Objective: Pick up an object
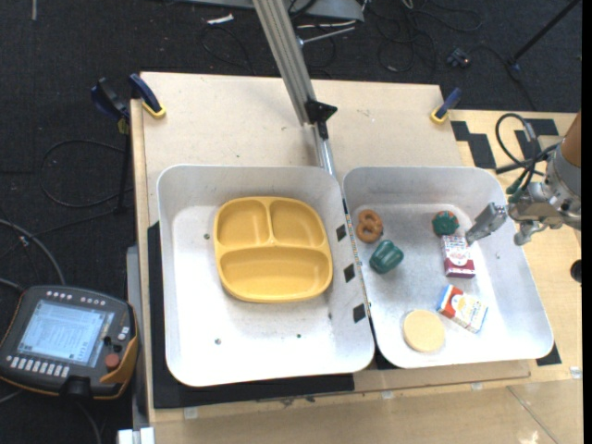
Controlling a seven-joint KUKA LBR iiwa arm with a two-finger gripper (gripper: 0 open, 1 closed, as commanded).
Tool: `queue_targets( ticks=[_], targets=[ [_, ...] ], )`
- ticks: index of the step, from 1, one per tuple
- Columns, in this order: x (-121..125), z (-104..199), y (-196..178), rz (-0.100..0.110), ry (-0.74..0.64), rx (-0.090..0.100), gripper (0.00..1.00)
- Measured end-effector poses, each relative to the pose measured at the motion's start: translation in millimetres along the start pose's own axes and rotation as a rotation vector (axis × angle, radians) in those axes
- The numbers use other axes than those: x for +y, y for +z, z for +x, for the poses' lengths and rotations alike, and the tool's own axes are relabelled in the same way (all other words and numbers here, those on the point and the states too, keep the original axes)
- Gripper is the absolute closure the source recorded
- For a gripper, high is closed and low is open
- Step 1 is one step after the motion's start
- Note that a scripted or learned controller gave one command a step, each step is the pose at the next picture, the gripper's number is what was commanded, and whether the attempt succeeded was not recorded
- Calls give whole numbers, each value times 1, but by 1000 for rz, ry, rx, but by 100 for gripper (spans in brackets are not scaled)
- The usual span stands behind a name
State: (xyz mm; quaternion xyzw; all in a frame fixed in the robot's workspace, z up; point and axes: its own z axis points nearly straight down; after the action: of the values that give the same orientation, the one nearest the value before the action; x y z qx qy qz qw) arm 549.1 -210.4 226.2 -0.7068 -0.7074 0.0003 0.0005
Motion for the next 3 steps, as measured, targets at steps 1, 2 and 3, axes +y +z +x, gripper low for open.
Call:
queue_targets(
  ticks=[1,2,3],
  targets=[
    [1,0,-10,-2,-2,-1,100],
    [46,71,21,-2,-9,1,100],
    [45,66,9,-3,-4,-2,100]
  ],
)
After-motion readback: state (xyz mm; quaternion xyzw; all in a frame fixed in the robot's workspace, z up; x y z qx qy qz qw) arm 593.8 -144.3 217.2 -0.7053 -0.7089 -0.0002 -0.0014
